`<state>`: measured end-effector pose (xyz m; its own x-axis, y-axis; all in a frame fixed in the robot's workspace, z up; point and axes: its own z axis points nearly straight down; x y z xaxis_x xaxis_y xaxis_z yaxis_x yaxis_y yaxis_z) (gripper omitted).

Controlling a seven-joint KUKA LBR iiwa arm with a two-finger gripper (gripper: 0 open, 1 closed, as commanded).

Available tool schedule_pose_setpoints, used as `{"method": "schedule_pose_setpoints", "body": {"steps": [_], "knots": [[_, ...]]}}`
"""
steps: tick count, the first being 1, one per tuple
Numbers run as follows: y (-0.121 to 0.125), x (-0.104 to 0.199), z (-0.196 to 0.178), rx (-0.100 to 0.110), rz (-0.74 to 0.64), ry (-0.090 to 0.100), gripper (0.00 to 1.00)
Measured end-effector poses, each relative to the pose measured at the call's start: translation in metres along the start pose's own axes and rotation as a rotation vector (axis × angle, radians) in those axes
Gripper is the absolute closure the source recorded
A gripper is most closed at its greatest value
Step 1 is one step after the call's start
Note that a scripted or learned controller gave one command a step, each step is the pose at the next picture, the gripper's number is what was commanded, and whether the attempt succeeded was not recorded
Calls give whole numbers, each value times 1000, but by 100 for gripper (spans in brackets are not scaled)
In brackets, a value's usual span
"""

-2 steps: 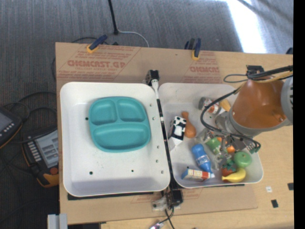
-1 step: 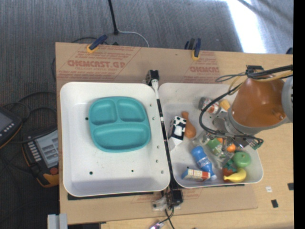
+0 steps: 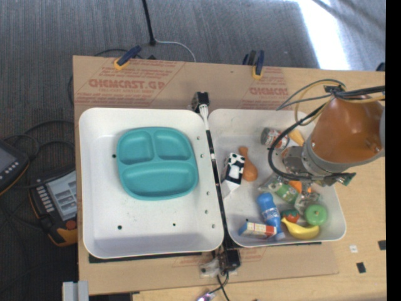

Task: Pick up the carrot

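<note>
I am looking down on the counter (image 3: pixel 125 83), where two white bins are sitting side by side: the left bin (image 3: pixel 94 168) is carrying a teal divided plate (image 3: pixel 156 162), and the right bin (image 3: pixel 247 121) is holding the clutter I am working in. The arm (image 3: pixel 344 133) is reaching in from the right and hanging over the right half of that bin, its orange band covering much of what lies below. The gripper (image 3: pixel 299 184) is sitting low among the objects near the bin's right side, and I cannot tell whether its jaws are spread or pressed together, since the wrist is hiding them. I am reading the orange shape close to the bin's left wall as the carrot (image 3: pixel 248 168); it is lying beside a black-and-white toy (image 3: pixel 234 167), with its long axis running from the bin's far edge toward the near edge, thicker at the near end. So the carrot is lying to the left of the jaws, toward the divider between the bins, with a blue bottle (image 3: pixel 269 209), a banana (image 3: pixel 299 229) and a green ball (image 3: pixel 315 214) crowding the near right corner. A small orange piece (image 3: pixel 294 185) under the wrist is making me unsure which one is the real target.
</note>
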<state>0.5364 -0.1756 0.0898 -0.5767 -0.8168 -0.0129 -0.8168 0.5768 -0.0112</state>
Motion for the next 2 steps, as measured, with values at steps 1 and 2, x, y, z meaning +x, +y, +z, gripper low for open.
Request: {"method": "schedule_pose_setpoints", "body": {"steps": [1,2], "knots": [[-4,8,-3,30,-193,-12,0],[-48,-21,2,-20,-461,-2,0]]}}
